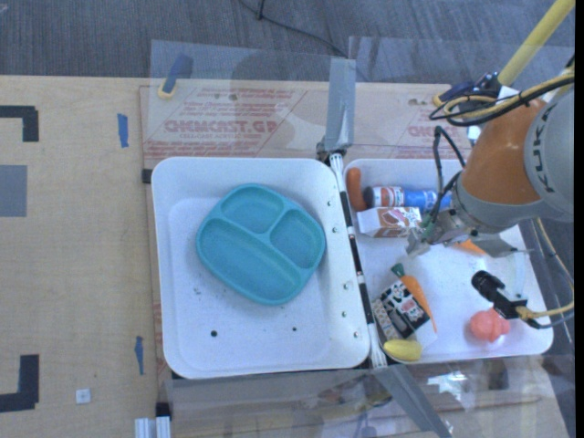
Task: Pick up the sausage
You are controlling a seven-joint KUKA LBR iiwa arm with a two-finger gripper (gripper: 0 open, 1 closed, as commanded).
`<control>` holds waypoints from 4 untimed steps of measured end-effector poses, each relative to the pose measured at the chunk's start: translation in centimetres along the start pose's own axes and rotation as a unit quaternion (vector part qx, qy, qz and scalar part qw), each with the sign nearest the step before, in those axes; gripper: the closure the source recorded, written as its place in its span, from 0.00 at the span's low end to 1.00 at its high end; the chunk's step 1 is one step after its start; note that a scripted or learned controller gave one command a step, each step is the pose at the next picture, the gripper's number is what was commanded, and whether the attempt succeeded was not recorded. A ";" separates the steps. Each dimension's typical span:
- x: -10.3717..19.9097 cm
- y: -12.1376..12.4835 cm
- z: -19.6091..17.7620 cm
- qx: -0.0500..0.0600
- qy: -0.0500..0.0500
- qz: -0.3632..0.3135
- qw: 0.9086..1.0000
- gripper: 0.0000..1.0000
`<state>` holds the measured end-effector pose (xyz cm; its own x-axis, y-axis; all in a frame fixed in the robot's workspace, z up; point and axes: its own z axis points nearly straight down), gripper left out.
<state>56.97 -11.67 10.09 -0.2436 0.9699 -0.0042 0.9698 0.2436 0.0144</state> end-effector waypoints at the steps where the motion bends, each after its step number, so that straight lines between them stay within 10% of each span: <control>1: -1.6 -5.4 -0.2 0.007 0.003 -0.053 0.999 1.00; 2: -9.3 -7.6 -12.0 0.004 0.001 -0.212 0.977 1.00; 3: -8.3 -11.0 1.0 0.002 0.000 -0.345 0.939 1.00; 4: -2.9 -9.6 0.9 0.002 -0.001 -0.521 0.854 1.00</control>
